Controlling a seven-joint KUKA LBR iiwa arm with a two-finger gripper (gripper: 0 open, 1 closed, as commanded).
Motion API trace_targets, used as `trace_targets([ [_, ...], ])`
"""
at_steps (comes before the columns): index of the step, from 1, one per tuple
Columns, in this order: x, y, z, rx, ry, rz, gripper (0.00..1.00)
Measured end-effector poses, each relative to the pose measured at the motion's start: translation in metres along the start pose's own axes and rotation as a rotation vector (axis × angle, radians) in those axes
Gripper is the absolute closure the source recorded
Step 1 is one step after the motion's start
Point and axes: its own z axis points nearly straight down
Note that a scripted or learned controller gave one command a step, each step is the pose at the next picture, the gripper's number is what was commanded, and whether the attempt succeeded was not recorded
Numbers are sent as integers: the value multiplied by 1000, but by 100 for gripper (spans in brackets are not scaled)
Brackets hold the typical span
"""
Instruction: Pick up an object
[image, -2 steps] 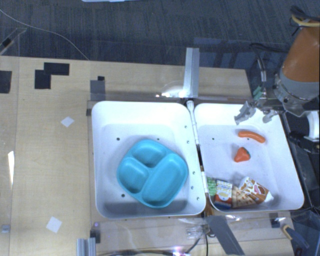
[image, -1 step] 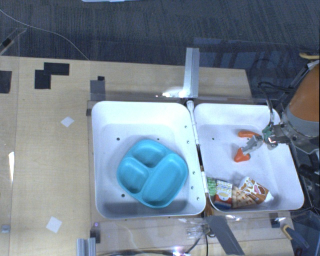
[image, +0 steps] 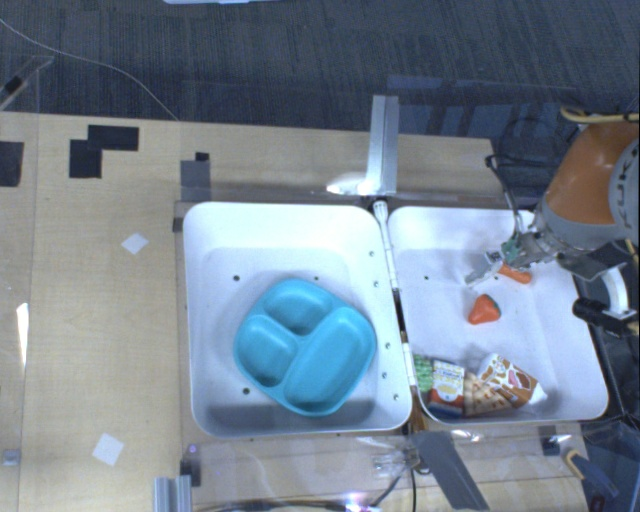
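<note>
My gripper (image: 503, 264) is low over the back of the right bin (image: 590, 400), with the arm's orange band (image: 585, 180) above it at the right edge. A small orange piece (image: 518, 275) lies right at the gripper's tip, touching or nearly touching it. A red-orange strawberry-like toy (image: 484, 310) rests on the bin floor just in front and to the left of the gripper. Two printed snack packets (image: 445, 385) (image: 505, 385) lie along the right bin's front wall.
The left bin (image: 210, 250) holds a blue divided plate (image: 305, 345) in its middle. A metal post (image: 384, 145) stands behind the wall between the bins. Black cables and arm parts (image: 605, 300) crowd the right bin's right side.
</note>
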Motion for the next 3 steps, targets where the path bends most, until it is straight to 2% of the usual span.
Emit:
trace_targets([
  [1,3,-5,-2,11,6,-43,0],
  [2,10,-32,16,17,11,59,0],
  [3,-26,-2,18,17,11,-116,0],
])
